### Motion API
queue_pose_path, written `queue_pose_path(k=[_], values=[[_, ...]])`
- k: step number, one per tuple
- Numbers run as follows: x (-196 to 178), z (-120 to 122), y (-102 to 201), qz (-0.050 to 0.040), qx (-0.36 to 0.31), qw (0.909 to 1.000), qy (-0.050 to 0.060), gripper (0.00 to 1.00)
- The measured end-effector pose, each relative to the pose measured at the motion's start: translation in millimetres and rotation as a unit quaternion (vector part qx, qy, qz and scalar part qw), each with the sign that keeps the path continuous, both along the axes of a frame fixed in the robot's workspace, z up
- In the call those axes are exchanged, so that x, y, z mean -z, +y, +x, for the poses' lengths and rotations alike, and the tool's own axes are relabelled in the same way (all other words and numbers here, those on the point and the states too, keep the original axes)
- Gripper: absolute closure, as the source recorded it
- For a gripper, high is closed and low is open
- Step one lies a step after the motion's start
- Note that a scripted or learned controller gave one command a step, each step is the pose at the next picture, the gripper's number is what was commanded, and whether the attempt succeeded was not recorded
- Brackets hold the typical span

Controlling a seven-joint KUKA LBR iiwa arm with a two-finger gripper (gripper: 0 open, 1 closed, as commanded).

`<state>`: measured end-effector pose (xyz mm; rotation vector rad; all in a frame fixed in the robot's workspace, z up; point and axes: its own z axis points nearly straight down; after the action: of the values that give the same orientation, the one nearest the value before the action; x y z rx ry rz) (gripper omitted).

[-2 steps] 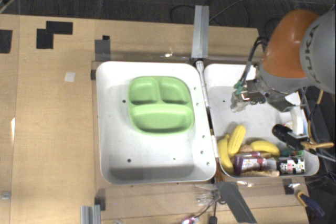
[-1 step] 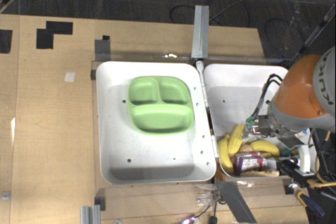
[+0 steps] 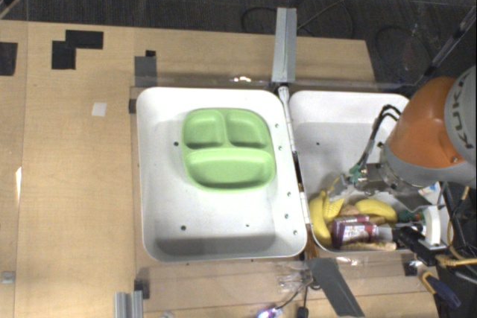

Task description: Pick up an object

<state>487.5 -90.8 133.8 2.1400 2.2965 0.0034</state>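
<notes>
Yellow bananas [image 3: 328,211] lie in the near part of the right bin [image 3: 328,115], curved and touching one another, with a second banana [image 3: 376,209] lying across just behind a dark bottle [image 3: 356,231]. The bottle lies on its side against the near wall, its label facing up. Bananas are judged light and soft-skinned; a firm pinch could bruise them, and the curved body may roll. The best hold is likely across the thick middle of a single fruit. The bottle is judged stiffer and smoother, so it could slip; take hold across its body, not the cap end.

The gripper [image 3: 356,176] sits just above the bananas, low inside the right bin. Whether its fingers are spread or pressed together cannot be told; nothing is visibly between them. The arm enters from the right, with the orange band [image 3: 421,132] above the wrist and the grey link beyond it, cables trailing alongside.

The left bin [image 3: 156,182] holds a green divided tray [image 3: 226,147], well apart from the gripper. Both bins rest on the wooden tabletop [image 3: 67,182].
</notes>
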Motion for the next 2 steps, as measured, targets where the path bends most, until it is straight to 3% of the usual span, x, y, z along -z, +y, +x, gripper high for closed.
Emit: queue_pose_path(k=[1,2], values=[[42.9,62.7,1.4,-0.0006,-0.098,0.9951,-0.005,0.00],[41.8,25.5,0.8,-0.0025,-0.138,0.9903,-0.009,0.00]])
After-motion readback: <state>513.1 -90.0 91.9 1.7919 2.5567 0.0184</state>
